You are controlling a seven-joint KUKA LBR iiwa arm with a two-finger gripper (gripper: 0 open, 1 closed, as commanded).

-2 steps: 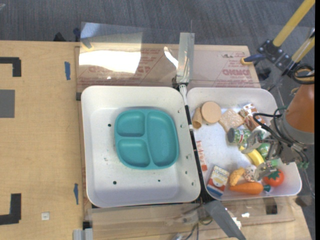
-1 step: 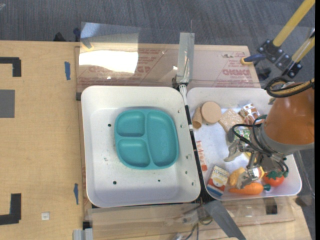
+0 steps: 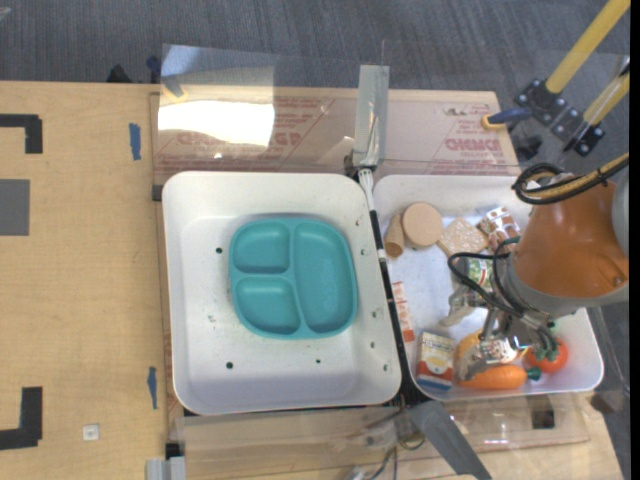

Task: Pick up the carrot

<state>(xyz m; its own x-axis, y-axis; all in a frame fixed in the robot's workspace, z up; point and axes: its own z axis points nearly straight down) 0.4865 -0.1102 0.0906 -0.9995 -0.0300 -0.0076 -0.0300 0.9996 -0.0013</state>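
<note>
The carrot [image 3: 497,376] is orange and lies along the front wall of the right bin [image 3: 430,288], near its right corner. My gripper [image 3: 490,348] hangs directly above the carrot's left half and is very close to it or touching it. The arm's orange band [image 3: 570,253] hides much of the bin's right side. No object is visibly lifted.
A small red and white carton [image 3: 436,354] lies just left of the carrot, and a red tomato-like piece [image 3: 555,358] just right. A tan cylinder [image 3: 418,226], a cracker [image 3: 463,238] and a wrapped item [image 3: 500,226] sit at the back. A teal divided plate [image 3: 295,276] rests in the left bin [image 3: 190,268].
</note>
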